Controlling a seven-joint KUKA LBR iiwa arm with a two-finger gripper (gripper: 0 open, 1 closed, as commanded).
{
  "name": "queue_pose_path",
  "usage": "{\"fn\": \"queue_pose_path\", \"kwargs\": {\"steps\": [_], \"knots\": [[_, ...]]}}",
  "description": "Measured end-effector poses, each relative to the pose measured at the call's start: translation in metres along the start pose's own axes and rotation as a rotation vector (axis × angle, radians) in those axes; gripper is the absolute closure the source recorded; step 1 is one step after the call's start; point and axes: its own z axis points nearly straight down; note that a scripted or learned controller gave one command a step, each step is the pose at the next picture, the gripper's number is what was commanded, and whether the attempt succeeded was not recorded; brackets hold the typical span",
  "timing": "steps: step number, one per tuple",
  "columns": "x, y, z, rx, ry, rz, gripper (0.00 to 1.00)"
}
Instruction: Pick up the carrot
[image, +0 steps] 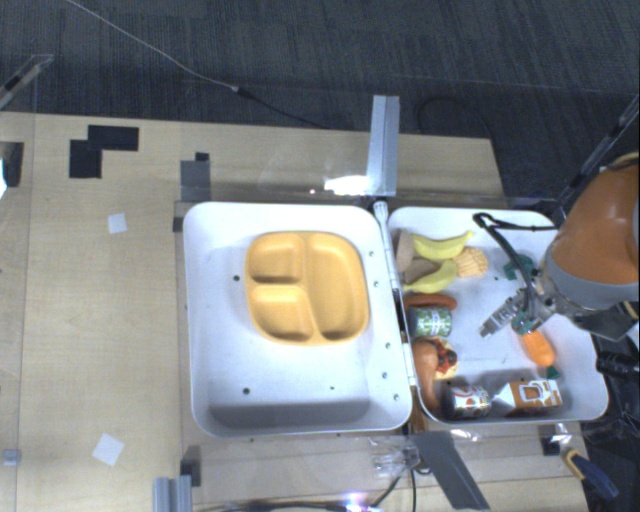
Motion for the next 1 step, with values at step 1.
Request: {"fn": "queue_pose_path", "kwargs": {"steps": [1], "knots": [[-0.0481,-0.0436,0.0627,-0.001,-0.004,-0.411,1.0]]}}
